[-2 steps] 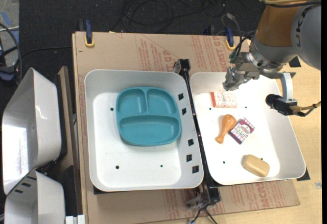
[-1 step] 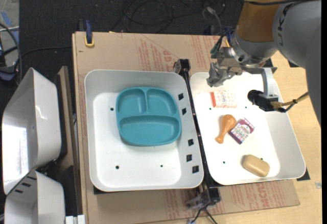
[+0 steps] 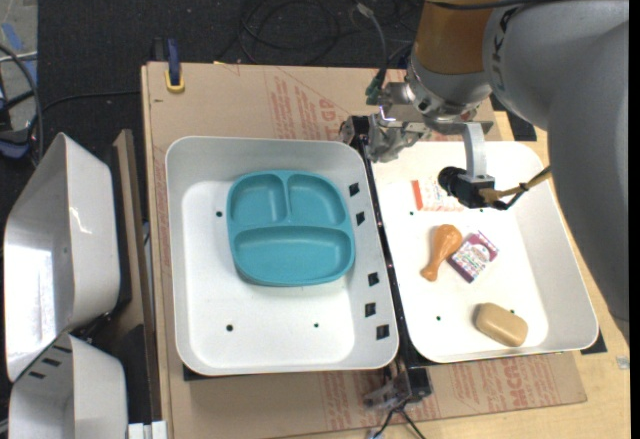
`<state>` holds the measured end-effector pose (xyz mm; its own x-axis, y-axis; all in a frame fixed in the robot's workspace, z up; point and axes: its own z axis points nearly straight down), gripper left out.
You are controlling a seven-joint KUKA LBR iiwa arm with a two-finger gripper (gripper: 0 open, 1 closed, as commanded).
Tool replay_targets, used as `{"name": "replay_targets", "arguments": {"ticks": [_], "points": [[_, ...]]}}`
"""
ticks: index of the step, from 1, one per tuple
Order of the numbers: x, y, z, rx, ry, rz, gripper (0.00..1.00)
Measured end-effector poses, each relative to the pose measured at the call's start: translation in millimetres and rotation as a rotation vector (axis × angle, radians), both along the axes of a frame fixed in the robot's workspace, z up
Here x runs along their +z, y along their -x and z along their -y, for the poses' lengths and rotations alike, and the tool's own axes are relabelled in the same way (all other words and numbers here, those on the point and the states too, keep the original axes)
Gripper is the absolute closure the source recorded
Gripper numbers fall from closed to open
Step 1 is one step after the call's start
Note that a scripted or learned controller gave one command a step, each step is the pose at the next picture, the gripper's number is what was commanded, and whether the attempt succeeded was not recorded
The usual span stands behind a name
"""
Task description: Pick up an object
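**A:** On the tabletop (image 3: 260, 97), what do you have, biggest first?

**B:** Two white bins side by side. The left bin (image 3: 200, 307) holds a teal divided plate (image 3: 291, 229). The right bin (image 3: 560, 317) holds the small things: a tan bread roll (image 3: 500, 324) near the front, an orange drumstick (image 3: 441, 249) mid-bin, a purple packet (image 3: 473, 256) touching it, and a red-and-white card (image 3: 428, 193) farther back.

**A:** And your end effector?

**B:** My end effector (image 3: 395, 132) hangs over the far end of the wall between the bins. I cannot tell how it is set, and I see nothing held.

**A:** Which step, then?

**B:** The approach, I judge; nothing is picked yet. Next I must choose a target and travel toward the front of the bin, then descend.

**A:** Room?

**B:** The roll sits apart from the rest but near the front rim. The drumstick and packet crowd each other.
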<state>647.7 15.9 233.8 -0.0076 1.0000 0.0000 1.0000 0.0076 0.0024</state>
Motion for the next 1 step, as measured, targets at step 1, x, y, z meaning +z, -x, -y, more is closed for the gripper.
{"name": "replay_targets", "arguments": {"ticks": [1], "points": [[4.9, -6.7, -45.7, 0.000, -0.001, 0.000, 1.00]]}}
